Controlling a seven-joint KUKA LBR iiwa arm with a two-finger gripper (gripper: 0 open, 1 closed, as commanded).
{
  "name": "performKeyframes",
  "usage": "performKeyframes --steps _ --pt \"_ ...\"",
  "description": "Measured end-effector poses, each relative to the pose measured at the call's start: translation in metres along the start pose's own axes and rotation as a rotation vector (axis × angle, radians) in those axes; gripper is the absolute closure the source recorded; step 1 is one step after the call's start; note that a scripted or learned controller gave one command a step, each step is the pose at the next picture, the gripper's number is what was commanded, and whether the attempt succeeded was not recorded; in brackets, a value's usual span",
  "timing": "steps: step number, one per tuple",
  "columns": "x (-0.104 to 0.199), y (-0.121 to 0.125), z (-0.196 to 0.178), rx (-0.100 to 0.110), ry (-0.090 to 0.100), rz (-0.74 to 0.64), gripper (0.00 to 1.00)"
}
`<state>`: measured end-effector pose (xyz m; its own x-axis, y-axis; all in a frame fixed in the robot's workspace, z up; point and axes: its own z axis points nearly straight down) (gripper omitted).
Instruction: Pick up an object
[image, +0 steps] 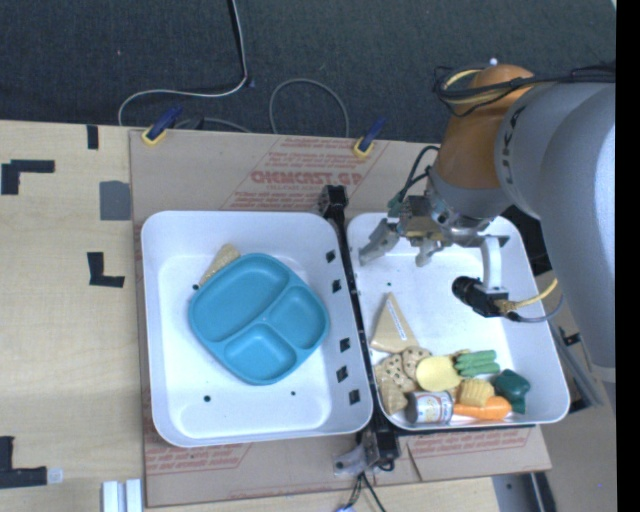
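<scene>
Even, bright overhead light; slightly soft picture

The scene is lit evenly from above. The two white bins (160, 330) look bright but keep their detail. The blue tray (258, 318) casts a soft, faint shadow on the bin floor. The grey arm (560, 160) has a gentle sheen and shades the far right. The dark floor (300, 50) at the top is dim. Small items look slightly blurred and grainy.
</scene>
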<state>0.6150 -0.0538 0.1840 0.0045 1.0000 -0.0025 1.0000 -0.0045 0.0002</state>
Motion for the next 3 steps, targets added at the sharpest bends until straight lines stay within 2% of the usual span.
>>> performKeyframes --steps 1,2,3 --pt "0.02 -0.037 0.0 0.003 0.002 -0.004 0.0" --pt "0.056 -0.003 0.0 0.0 0.003 -0.01 0.0" --pt "0.055 -0.004 -0.01 0.003 0.003 -0.008 1.0"
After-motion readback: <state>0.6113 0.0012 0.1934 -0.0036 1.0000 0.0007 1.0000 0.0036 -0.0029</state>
